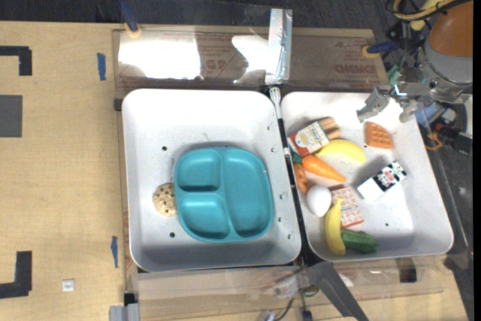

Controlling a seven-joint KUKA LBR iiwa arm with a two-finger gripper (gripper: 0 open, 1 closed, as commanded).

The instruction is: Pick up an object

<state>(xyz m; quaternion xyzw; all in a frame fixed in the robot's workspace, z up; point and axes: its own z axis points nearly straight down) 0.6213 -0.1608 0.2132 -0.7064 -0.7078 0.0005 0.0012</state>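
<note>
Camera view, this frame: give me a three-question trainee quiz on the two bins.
1. True or false: the cookie lies inside the teal divided tray.
2. Which bin holds the banana? A) left B) right
3. Fill in: the tool hangs over the right bin's ___ corner.

Key: 1 false, it lies beside the tray on the left bin floor. 2 B, the right bin. 3 upper right, near the waffle.

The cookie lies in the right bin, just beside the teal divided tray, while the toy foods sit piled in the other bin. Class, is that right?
Not quite. The camera view shows the cookie in the left bin, touching the left edge of the teal divided tray. The toy foods, such as the carrot and banana, are in the right bin.
</note>
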